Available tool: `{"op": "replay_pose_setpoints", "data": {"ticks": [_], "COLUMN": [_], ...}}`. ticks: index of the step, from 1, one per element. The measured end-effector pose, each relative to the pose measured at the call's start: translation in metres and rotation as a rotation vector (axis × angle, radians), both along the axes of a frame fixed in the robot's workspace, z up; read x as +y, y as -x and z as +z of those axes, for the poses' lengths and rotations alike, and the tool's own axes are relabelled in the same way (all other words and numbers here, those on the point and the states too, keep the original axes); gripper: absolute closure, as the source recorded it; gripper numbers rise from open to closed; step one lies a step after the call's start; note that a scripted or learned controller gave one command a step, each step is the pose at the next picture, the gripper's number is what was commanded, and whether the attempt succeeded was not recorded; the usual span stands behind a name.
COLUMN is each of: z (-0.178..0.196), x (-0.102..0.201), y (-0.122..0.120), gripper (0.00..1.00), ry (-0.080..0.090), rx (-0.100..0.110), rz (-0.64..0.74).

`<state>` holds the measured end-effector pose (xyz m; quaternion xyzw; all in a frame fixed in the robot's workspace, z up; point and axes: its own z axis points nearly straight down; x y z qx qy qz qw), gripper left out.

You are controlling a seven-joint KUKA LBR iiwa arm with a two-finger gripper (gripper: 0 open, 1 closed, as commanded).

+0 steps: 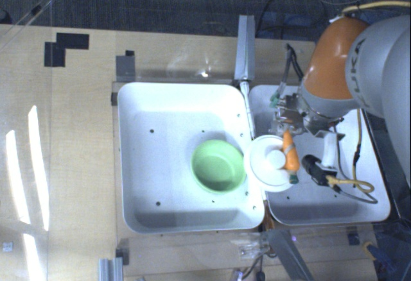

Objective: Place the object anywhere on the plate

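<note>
Carrot at plate edge, slip risk.
Green bowl (219, 165) sat in left bin (148, 145); the plate (270, 164) straddled the bins' shared edge. The carrot (291, 154) lay along the plate's right rim, gripper (287, 124) at its top end, grip state unclear. Carrot could roll off into right bin (359, 203).

One fixed camera, high above the bench, looking down at a slant

It takes in both white bins side by side, the left bin (183, 158) near the middle and the right bin (334, 199) toward the right edge, from a middling distance; the arm (359, 61) enters from the right, with dark floor along the top
</note>
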<state>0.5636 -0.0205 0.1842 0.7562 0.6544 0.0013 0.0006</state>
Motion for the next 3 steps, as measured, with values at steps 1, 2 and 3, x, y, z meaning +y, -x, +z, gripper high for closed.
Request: {"op": "replay_pose_setpoints", "data": {"ticks": [1,2,3], "z": [-0.001,0.008,0.000], "x": [0.085,0.124,0.103], "y": [0.034,0.037,-0.007], "gripper": [1.00,1.00,1.00], "ry": [0.001,0.001,0.001], "rx": [0.001,-0.001,0.000], "rz": [0.234,0.466,0.410]}}
